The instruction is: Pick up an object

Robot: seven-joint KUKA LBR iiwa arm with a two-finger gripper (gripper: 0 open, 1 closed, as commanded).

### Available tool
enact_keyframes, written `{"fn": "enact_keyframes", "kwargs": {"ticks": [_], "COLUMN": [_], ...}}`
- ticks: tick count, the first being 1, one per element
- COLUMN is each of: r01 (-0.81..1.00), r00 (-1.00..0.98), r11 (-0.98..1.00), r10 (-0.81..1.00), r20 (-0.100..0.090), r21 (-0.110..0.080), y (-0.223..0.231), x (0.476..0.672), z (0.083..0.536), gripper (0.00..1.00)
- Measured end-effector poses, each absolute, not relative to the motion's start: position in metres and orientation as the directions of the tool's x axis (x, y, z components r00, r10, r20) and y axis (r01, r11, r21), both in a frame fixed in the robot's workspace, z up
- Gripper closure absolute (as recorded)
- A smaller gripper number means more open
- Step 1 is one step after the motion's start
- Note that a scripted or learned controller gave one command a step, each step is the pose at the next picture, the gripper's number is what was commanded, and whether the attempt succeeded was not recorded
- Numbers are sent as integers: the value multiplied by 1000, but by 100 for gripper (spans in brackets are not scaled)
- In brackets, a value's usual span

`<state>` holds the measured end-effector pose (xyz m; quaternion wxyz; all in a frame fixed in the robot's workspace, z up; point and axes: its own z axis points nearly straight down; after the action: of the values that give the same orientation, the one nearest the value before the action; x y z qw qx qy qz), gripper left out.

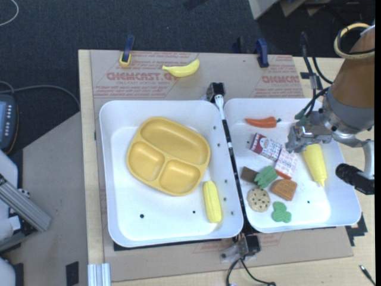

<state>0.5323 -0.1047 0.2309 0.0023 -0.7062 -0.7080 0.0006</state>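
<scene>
Nearest the camera, low in the right bin, lie a green toy, a cookie and a waffle piece, bunched close together so that any one would be awkward to take cleanly; just beyond them sit a green leafy piece against a brown block, and a red and white packet lying flat; in the left bin an ear of corn rests near the dividing rim, beside a yellow divided tray that takes up most of the floor; further back in the right bin a yellow squash lies lengthwise, well exposed, with the tool hanging just over its upper end and the packet's edge, which suggests one of those two is the target, likely the squash since it stands apart from the clutter; whether the tool is wide or narrow I cannot tell, as the wrist body hides its tip, and nothing is seen gripped; a red chilli lies near the bin's far wall; farthest, outside the bins on the cardboard surface, sits a banana, out of easy reach
</scene>
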Motion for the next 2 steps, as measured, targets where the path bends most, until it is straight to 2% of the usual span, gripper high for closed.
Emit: {"fn": "enact_keyframes", "kwargs": {"ticks": [1, 2], "r01": [1000, 1000], "r00": [-4, 1], "r11": [4, -1], "r10": [1000, 1000], "r20": [3, 2], "r21": [-4, -4], "y": [-64, -59], "x": [505, 489], "z": [235, 221], "gripper": [100, 100]}}
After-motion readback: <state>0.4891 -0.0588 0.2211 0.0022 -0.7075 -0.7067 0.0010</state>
